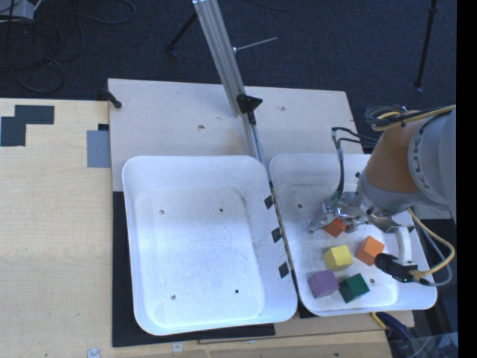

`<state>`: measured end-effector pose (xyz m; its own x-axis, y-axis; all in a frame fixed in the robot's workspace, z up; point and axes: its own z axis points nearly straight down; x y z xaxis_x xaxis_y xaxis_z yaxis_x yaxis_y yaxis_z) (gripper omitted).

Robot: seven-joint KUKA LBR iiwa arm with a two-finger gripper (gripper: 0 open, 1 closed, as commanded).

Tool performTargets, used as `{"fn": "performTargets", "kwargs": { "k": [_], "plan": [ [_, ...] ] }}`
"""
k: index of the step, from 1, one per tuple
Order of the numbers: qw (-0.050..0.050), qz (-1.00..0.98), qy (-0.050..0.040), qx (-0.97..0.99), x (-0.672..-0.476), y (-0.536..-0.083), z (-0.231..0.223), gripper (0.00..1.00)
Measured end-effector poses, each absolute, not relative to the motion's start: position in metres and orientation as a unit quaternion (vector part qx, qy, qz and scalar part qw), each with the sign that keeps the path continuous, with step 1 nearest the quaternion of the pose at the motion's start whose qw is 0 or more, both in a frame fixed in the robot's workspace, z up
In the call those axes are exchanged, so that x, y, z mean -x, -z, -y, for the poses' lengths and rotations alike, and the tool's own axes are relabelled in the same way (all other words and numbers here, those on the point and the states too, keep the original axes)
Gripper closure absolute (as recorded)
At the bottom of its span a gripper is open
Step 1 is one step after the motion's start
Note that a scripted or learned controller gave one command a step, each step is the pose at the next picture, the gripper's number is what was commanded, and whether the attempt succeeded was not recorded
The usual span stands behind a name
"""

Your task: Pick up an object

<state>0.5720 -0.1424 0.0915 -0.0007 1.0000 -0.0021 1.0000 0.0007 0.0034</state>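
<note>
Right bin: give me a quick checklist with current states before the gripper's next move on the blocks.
1. Gripper over the right bin: ok.
2. Red-orange block right at the fingertips: ok.
3. Block actually between the fingers: cannot tell.
4. Yellow block, orange block, purple block and green block lying apart from the gripper: ok.
5. Cable hanging near the wrist, free of the blocks: ok.

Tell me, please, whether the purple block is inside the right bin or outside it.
Inside. The purple block rests on the right bin floor near its front edge, beside the green block and below the yellow block.
</note>
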Motion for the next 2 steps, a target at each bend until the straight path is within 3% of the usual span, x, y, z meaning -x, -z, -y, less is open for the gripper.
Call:
{"fn": "performTargets", "kwargs": {
  "k": [1, 2],
  "plan": [
    [0.0, -0.708, 0.0007, -0.707, -0.57, -0.101, 0.143, 1.0],
    [0.003, -0.708, -0.002, -0.706, -0.649, -0.365, 0.082, 1.0]
  ]
}}
